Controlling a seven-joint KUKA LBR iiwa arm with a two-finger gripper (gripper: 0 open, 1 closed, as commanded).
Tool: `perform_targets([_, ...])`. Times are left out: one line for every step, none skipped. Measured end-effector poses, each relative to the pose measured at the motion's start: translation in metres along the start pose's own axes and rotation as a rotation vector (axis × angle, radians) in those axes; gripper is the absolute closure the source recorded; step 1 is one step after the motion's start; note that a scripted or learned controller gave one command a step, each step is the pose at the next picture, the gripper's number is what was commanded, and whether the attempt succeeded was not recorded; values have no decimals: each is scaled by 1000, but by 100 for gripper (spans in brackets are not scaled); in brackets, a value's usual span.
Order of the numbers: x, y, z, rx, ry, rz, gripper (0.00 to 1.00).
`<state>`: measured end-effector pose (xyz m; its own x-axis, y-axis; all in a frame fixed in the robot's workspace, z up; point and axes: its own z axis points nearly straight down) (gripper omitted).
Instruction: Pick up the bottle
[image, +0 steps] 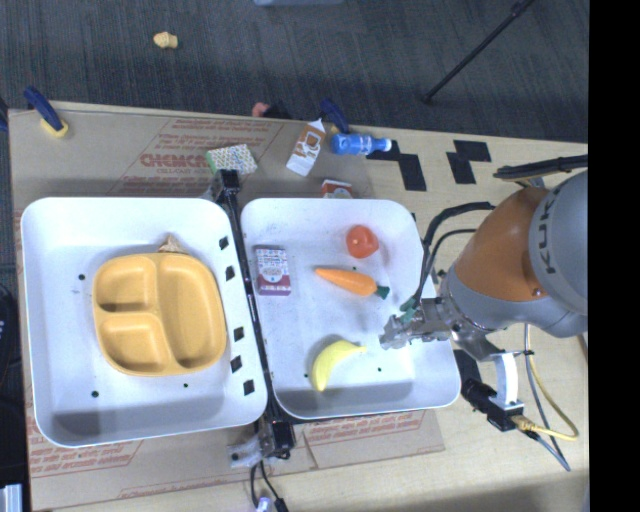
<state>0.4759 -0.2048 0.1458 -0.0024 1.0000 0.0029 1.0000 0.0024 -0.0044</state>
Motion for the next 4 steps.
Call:
perform_targets([-6,6,-35,-2,-1,44,100])
perform_targets([-2,0,-40,-2,-2,266,100])
perform_targets([1,0,-28,0,0,79,100])
perform_targets([-1,0,-32,1,0,-237,100])
